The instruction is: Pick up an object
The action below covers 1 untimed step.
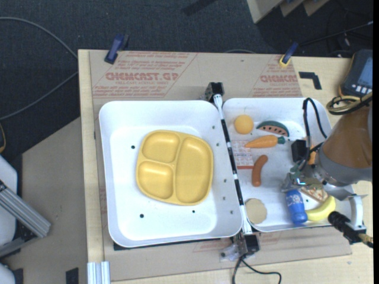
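We see the gripper [299, 181] low in the right bin [269, 106], just above the blue bottle [295, 206] and banana [320, 209] at the near right; we cannot tell its state. The sausage [259, 170] and carrot [262, 141] lie left of it.

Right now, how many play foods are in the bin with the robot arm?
7: orange and watermelon slice at the far end, carrot, sausage, round cookie, blue bottle, banana. The arm may hide more.
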### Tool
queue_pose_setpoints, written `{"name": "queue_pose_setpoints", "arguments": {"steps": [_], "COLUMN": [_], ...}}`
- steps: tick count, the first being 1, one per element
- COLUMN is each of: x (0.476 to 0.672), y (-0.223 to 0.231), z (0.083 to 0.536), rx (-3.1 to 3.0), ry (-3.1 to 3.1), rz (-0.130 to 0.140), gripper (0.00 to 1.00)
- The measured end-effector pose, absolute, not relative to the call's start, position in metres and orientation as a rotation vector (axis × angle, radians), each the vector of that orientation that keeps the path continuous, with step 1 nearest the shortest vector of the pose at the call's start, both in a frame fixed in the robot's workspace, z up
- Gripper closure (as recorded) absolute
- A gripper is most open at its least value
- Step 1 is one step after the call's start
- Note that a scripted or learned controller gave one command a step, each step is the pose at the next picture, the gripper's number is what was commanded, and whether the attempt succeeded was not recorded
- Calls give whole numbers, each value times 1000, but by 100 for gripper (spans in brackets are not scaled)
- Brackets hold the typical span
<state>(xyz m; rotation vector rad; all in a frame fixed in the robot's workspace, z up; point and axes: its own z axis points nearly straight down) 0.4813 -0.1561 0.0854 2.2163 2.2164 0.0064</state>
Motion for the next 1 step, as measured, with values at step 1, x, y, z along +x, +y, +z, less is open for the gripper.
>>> {"name": "queue_pose_setpoints", "arguments": {"steps": [1], "x": [482], "y": [-156], "z": [95], "rx": [2215], "ry": [2215], "rz": [7], "gripper": [100]}}
